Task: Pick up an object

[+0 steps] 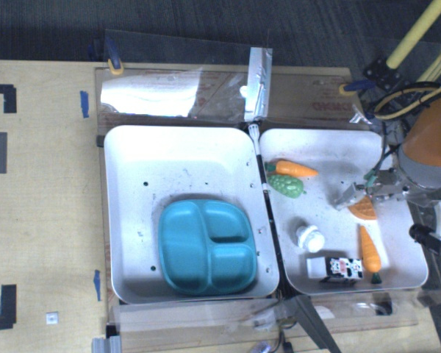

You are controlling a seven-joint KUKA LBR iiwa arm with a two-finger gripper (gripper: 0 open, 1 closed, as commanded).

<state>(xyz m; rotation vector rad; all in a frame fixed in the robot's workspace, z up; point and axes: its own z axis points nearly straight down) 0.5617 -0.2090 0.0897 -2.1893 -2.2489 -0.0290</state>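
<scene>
1. The bench is pale wood and fills the left and lower part of the frame, with dark marks near its left edge.
2. The left bin sits at centre left, white and shallow, its floor speckled with small dark spots.
3. The right bin lies just beside it, touching along the middle divider.
4. A teal divided plate rests in the lower part of the left bin, with three compartments facing up.
5. My arm comes in from the right edge of the frame, the orange band showing above the wrist, over the right bin's right side.
6. My gripper hangs over the right part of the right bin, just above an orange slice-shaped piece. I cannot tell from this slanted look whether my fingers are apart or together, nor whether they touch the piece.
7. A carrot lies lower right in the right bin, below that piece, green end pointing down.
8. A second carrot lies upper left in the same bin, nearly level.
9. A green bumpy vegetable lies touching that carrot's underside.
10. A small black-and-white carton lies along the bin's lower edge.
11. A little white bottle stands just above the carton, near the bin's middle.
</scene>
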